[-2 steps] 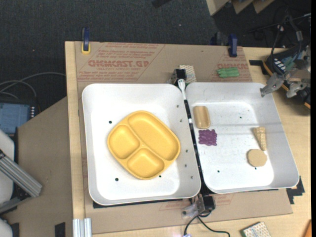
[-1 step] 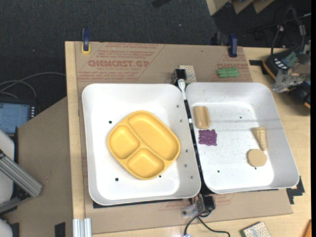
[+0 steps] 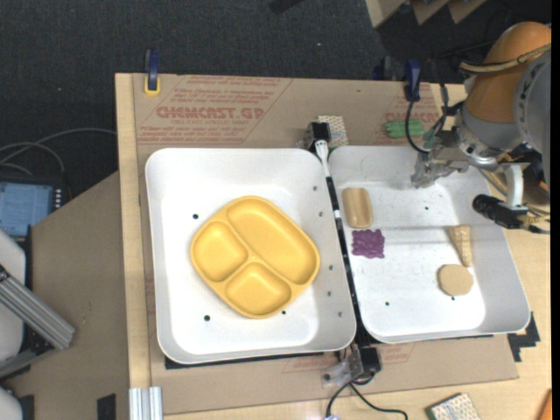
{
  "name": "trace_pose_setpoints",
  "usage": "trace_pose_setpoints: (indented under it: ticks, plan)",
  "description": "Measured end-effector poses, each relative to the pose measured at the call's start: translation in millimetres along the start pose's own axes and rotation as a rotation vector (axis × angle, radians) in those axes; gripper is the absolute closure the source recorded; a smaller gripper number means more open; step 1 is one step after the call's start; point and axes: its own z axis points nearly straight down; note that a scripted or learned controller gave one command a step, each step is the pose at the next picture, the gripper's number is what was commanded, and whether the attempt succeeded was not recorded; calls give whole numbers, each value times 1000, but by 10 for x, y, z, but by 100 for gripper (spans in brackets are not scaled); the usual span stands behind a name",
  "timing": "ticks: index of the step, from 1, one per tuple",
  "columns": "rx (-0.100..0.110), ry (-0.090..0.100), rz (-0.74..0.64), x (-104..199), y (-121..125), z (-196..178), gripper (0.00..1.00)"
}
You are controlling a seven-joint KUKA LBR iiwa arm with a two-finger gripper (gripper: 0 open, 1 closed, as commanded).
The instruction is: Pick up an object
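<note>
Pincer (image 3: pixel 429 171) poised over right bin's (image 3: pixel 490 322) far edge, nothing seen between its tips; spread or pressed together, cannot tell.

Left bin (image 3: pixel 166 234) holds one yellow divided plate (image 3: pixel 254 255), lying flat at centre. Right bin holds four candidates: tan bread-like block (image 3: pixel 357 206) by the near-centre wall, purple grape cluster (image 3: pixel 368 243) just below it, cone (image 3: pixel 462 244) and tan round cookie (image 3: pixel 455 279) toward the right. Judgement: all lie loose and apart, so each is reachable alone; arm is placed high, pre-descent.
</note>
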Motion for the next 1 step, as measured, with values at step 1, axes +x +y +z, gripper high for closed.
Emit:
trace_pose_setpoints:
  ticks: [1]
  plan:
    - [-9,-4,0,548,56,-320,100]
